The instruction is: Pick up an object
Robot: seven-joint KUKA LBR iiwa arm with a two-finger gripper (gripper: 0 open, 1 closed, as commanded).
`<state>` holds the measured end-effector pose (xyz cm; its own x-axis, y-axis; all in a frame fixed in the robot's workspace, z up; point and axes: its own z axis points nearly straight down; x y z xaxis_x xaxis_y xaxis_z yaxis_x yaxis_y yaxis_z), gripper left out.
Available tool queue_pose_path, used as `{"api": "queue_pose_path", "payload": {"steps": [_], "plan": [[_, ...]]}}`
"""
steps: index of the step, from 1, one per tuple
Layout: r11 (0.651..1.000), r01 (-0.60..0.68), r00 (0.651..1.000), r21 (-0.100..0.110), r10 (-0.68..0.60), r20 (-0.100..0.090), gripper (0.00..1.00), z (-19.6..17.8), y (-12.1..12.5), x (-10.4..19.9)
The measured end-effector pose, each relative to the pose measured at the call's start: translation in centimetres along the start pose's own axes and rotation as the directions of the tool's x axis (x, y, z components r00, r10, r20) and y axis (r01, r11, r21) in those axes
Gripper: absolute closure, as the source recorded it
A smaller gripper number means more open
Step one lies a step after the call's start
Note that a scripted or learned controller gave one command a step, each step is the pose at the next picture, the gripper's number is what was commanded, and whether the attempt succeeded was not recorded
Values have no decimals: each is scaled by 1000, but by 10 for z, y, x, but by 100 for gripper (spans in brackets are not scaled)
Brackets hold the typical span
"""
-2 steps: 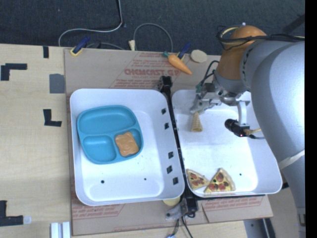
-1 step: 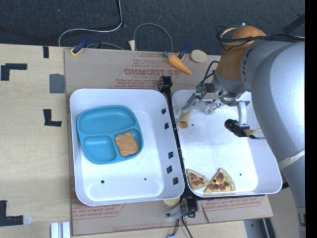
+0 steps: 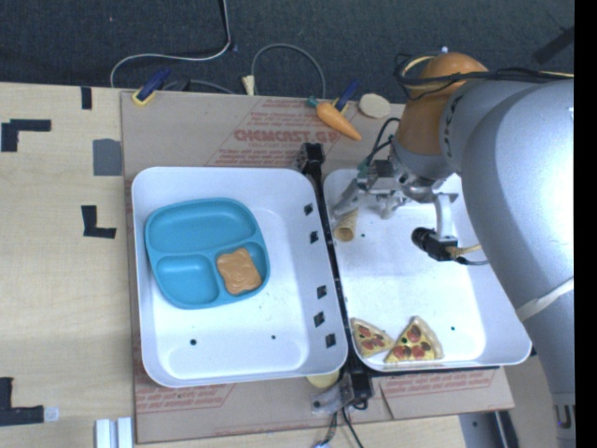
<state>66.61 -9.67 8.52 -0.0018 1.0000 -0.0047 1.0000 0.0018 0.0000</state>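
Seemingly, the reach is in hand: the gripper (image 3: 359, 197) is lowered into the right bin (image 3: 471, 339), upper centre of the frame, beside a small tan cone-like piece (image 3: 345, 226) by the bin's left wall. Whether anything is held, or how far the grip is parted, cannot be told. A closing and lift would be called for next.

The left bin (image 3: 159, 343) is the landmark. A tray (image 3: 187, 241) lies in it, toward its far left, with toast (image 3: 240, 271) in the tray's near right compartment. Touching the left bin's right wall is the right bin (image 3: 485, 325); two pizza slices (image 3: 399, 340) lie along its near edge, and a cone (image 3: 346, 223) lies at its far left. Beyond the left bin's far right corner, on the cardboard (image 3: 270, 129), lies a carrot (image 3: 336, 119).
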Motion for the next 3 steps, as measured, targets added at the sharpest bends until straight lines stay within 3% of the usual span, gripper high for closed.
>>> {"api": "queue_pose_path", "payload": {"steps": [1, 2, 3], "plan": [[1000, 0, 1000, -1, 0, 0, 100, -11, 0, 0], [1000, 1, 1000, -1, -1, 1, 0, -10, 0, 0], [1000, -1, 1000, 3, 1, 0, 0, 0, 1, 1]]}}
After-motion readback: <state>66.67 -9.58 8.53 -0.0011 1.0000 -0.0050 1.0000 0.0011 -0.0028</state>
